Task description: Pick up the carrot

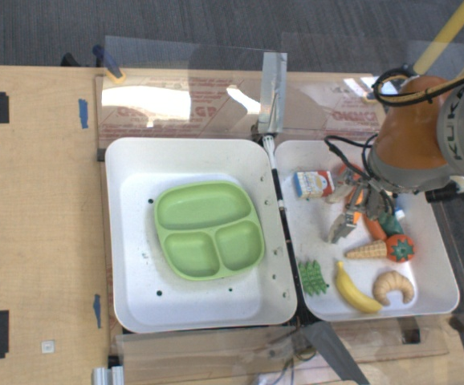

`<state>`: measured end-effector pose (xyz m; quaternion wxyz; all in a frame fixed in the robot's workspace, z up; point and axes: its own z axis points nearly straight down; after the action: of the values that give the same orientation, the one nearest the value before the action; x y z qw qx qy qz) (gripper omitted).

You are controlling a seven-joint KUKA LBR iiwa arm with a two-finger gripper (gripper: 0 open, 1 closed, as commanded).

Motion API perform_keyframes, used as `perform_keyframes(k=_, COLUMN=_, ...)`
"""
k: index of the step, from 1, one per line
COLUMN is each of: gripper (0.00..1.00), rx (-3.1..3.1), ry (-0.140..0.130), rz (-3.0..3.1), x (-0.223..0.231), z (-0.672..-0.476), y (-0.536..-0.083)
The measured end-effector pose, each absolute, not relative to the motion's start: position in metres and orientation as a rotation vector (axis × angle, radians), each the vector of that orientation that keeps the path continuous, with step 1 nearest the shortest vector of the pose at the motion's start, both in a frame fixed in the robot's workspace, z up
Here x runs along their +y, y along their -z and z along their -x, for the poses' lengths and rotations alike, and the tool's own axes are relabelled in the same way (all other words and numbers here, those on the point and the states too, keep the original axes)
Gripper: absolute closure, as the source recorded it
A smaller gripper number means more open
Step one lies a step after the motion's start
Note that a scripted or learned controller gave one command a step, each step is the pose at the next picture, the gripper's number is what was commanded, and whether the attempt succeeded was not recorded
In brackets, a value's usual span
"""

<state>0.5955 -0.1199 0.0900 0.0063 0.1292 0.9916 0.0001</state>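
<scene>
Hovering over right bin, claw spread beside carrot; cardboard benchtop.

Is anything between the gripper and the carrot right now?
Nothing visible stands between them. The gripper hangs in the right bin just left of the carrot. The ice cream cone and tomato crowd the carrot from below, and the arm's wrist overhangs its upper end.

Gripper beside carrot in right bin.
</scene>
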Motion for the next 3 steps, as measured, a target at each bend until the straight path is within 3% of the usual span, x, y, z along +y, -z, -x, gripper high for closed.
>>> perform_keyframes(k=1, gripper=1.00, rx=3.092, ry=0.002, rz=-0.398, x=-0.119, z=-0.599, y=-0.103)
perform_keyframes(k=2, gripper=1.00, rx=3.084, ry=-0.001, rz=-0.584, x=-0.116, z=-0.565, y=-0.144)
perform_keyframes(k=3, gripper=1.00, rx=3.131, ry=0.000, rz=-0.179, x=-0.123, z=-0.605, y=-0.097)
